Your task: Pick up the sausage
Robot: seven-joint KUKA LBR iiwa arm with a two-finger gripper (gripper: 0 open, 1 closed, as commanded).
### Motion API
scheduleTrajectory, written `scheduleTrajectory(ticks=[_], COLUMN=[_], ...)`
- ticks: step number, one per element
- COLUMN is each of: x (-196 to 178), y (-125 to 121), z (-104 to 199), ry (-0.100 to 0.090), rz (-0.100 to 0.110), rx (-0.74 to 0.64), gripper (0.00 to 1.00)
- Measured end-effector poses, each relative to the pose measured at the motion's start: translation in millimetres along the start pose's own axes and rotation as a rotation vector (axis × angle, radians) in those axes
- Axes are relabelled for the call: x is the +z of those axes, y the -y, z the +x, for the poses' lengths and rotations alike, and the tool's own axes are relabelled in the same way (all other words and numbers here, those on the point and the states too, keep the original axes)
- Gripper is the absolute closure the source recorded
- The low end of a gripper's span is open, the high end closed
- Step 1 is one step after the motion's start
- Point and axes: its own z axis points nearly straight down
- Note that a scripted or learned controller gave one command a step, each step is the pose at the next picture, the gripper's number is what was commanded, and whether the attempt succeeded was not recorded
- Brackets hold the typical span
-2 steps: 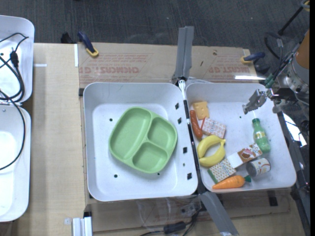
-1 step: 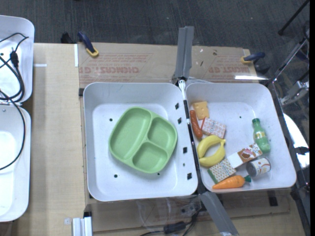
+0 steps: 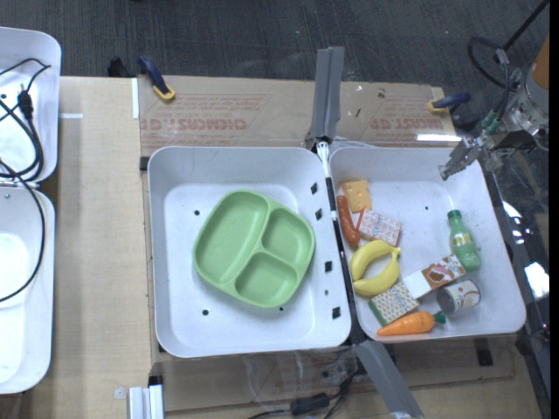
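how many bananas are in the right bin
2. Both bananas lie together in the middle of the right bin, one stacked just above the other, right of the sausage. None seems hidden under the other items.

A pale wooden tabletop (image 3: 96,234) is carrying two shallow white bins side by side. The left bin (image 3: 166,260) and the right bin (image 3: 498,312) are touching along their inner edges. A sheet of brown cardboard (image 3: 244,112) is lying flat behind them, with a blue clamp (image 3: 155,77) and another blue clamp (image 3: 447,103) gripping its far corners.
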Motion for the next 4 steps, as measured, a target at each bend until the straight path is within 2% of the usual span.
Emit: scheduleTrajectory(ticks=[1,2,3,4], x=[104.3,175.5,166.0,166.1], y=[-26.7,-29.3,-29.8,-29.7], z=[35.1,55.1,54.7,54.6], ry=[0.001,0.001,0.0,0.001], rz=[-0.001,-0.006,-0.008,-0.007], rx=[0.061,0.28,0.281,0.282], gripper=[0.0,0.0,1.0,0.0])
